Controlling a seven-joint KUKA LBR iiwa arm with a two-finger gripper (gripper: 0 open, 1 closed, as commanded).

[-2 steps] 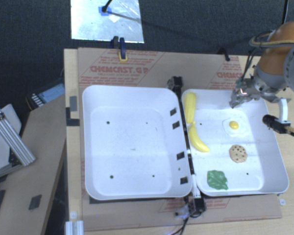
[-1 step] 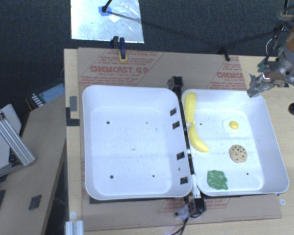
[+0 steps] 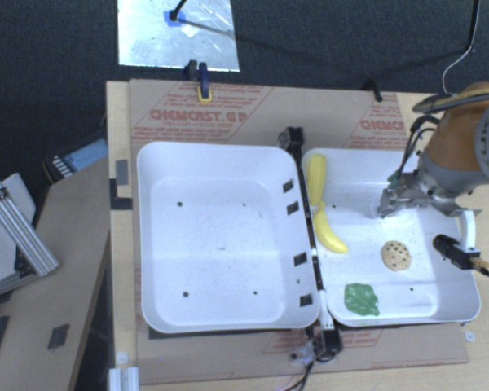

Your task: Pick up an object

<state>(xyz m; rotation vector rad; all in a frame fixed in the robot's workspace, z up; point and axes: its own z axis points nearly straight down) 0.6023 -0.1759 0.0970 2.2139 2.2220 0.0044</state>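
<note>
One green piece (image 3: 361, 298), one cookie (image 3: 396, 256), one banana (image 3: 321, 204)

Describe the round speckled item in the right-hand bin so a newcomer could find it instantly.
Look in the right bin, below the gripper. The cookie lies mid-bin, right of the banana and above the green piece. It alone is round and tan with dark specks.

Red print on the brown board (image 3: 228, 104) under the bins reads "CHEMCAST GP" — far left of the claw (image 3: 389, 204). A second red print just above the claw — too cut off to read surely.
</note>
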